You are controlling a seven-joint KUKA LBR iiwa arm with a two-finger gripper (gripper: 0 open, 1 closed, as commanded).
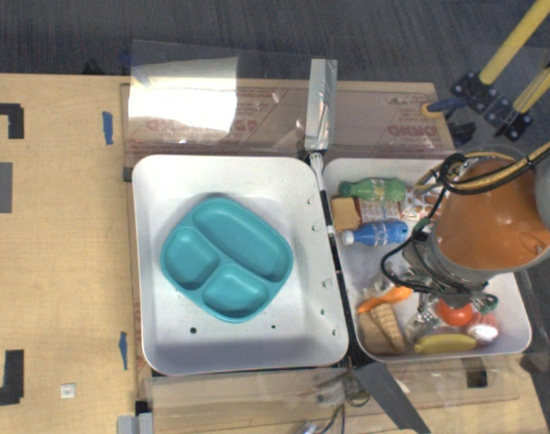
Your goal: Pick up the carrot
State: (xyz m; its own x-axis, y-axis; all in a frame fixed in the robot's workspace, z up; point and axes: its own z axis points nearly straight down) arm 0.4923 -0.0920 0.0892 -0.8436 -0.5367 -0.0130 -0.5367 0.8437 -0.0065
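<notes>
- We see the carrot [386, 297] in the right bin [521, 316], near its front left corner, beside a waffle-like piece [384, 329].
- The tool [435, 310] hangs just right of it; whether it is apart or together we cannot tell.
- Our worry: the tomato [456, 314] and banana [445, 342] crowd close, so a descent could catch those or nudge the carrot away.

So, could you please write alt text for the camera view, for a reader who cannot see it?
A grey arm with an orange band reaches down into the right white bin crowded with toy food, including a carrot. The left white bin holds a teal divided plate.
</notes>
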